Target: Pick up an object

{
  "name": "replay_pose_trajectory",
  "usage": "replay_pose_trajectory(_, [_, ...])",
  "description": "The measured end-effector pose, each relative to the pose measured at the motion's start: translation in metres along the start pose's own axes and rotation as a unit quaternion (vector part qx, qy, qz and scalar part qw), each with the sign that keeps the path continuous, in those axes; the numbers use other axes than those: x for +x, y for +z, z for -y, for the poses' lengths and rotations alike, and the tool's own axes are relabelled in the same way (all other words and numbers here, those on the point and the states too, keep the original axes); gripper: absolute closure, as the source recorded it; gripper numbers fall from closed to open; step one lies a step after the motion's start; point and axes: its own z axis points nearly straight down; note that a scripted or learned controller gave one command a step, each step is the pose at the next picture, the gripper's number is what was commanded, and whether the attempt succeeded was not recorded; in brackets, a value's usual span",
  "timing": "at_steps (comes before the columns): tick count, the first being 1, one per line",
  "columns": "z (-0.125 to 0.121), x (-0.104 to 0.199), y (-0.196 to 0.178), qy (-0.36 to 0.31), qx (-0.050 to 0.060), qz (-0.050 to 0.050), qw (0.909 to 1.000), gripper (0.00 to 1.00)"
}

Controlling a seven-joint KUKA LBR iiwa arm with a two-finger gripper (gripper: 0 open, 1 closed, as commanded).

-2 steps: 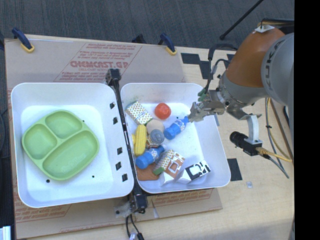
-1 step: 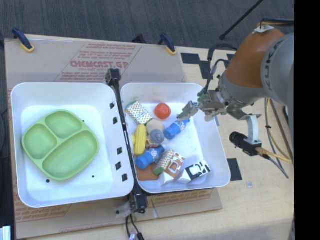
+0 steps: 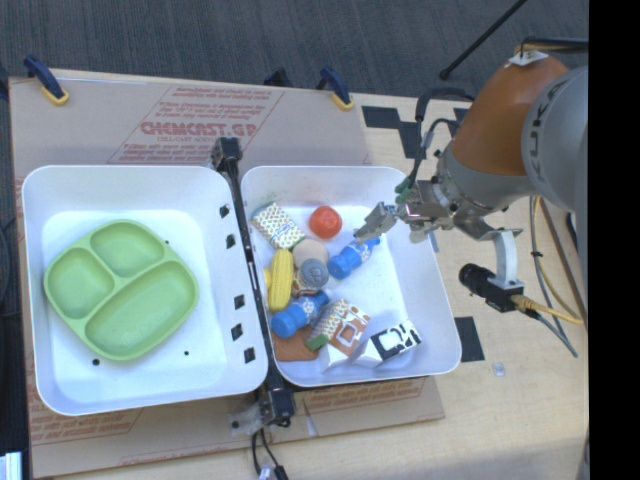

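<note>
Meanwhile, the two-finger gripper (image 3: 383,218) hovered over the right white bin (image 3: 425,268), right of centre.
Its fingers looked parted and empty, just above the small blue plastic bottle (image 3: 347,260): probably light, rigid, slippery; best pinched across its middle.

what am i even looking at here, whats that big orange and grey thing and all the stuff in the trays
That is a robot arm, grey with an orange band, reaching in from the right. One camera fixed above the bench looks down at a slant. Its gripper, the grasping part, hangs over the right bin, just above a blue bottle; nothing shows between its fingers. That bin holds a jumble of small things: a red ball, a yellow corn cob, little printed boxes. The left bin holds a green divided plate. The job is to pick up an object.
</note>
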Motion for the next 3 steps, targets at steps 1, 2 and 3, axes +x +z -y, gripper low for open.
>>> replay_pose_trajectory(1, [0.0, 0.0, 0.0, 0.0, 0.0, 0.0, 1.0, 0.0])
replay_pose_trajectory(2, [0.0, 0.0, 0.0, 0.0, 0.0, 0.0, 1.0, 0.0])
replay_pose_trajectory(3, [0.0, 0.0, 0.0, 0.0, 0.0, 0.0, 1.0, 0.0])
